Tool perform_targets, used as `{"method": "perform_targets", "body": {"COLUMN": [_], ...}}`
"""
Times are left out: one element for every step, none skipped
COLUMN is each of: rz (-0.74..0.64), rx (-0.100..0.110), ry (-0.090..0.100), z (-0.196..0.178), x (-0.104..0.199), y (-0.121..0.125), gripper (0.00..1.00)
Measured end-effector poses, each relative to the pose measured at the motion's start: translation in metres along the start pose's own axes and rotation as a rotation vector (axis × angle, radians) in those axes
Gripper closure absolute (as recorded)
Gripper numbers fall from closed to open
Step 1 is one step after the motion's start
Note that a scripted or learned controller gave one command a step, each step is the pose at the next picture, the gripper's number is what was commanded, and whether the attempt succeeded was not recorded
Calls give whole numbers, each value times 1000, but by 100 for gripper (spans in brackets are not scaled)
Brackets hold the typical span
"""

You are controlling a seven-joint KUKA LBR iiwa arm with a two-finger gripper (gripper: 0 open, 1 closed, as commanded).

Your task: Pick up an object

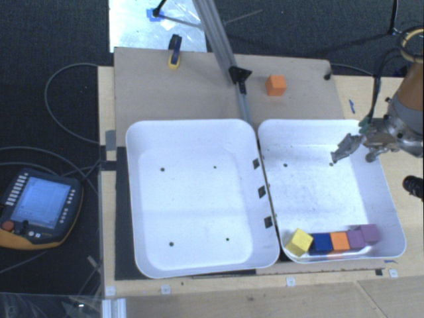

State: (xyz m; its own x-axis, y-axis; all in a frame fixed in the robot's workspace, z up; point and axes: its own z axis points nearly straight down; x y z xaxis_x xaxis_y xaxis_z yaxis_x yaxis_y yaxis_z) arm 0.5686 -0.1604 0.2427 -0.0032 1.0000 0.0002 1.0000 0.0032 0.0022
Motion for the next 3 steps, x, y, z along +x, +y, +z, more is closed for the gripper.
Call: {"method": "perform_targets", "body": {"rz": [-6,7,6], "rx": [-4,1,1], "ry": [-1,-3,-2], "z": [-29,-31,-36], "x": [17,-31,-53], "y": [18,-15,-53], "gripper": [0,0,0]}}
